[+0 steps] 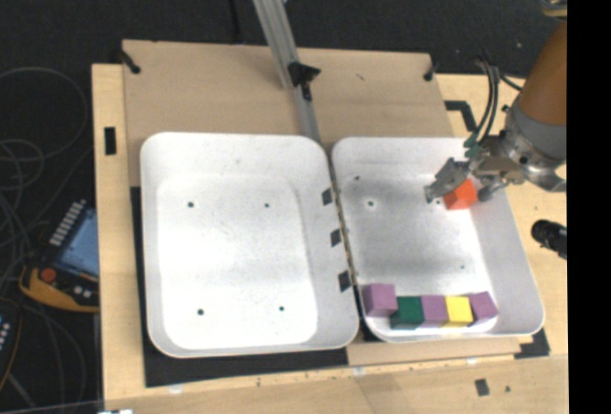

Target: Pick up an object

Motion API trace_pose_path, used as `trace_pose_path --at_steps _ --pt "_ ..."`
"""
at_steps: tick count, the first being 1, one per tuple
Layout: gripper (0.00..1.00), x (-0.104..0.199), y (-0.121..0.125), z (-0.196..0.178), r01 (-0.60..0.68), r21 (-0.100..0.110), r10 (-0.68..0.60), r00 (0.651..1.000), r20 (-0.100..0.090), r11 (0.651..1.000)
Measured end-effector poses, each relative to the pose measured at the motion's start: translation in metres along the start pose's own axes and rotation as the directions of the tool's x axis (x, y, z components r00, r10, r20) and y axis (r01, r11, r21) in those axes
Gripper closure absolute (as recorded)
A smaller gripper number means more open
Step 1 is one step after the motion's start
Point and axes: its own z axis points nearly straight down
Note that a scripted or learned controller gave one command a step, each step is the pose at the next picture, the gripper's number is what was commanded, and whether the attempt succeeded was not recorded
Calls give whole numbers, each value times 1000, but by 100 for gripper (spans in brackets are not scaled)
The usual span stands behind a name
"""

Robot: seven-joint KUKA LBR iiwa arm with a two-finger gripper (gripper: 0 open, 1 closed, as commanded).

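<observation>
My gripper (462,186) hangs over the back right part of the right bin (401,240), shut on an orange block (462,196) that shows between its fingers, lifted off the bin floor. Along the front wall of the right bin lies a row of blocks: a purple one (380,298), a green one (409,310), a purple one (434,308), a yellow one (459,309) and another purple one (482,304).
The left bin (234,240) sits beside the right one, with small clips along their shared edge. A slanted metal rail (277,31) rises behind the bins. Cables and a handheld pendant (67,255) lie off the bench at the left.
</observation>
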Motion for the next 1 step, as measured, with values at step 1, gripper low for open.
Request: trace_pose_path --at_steps 1 --pt "0 -36 -75 70 -2 11 2 1000 -2 1000"
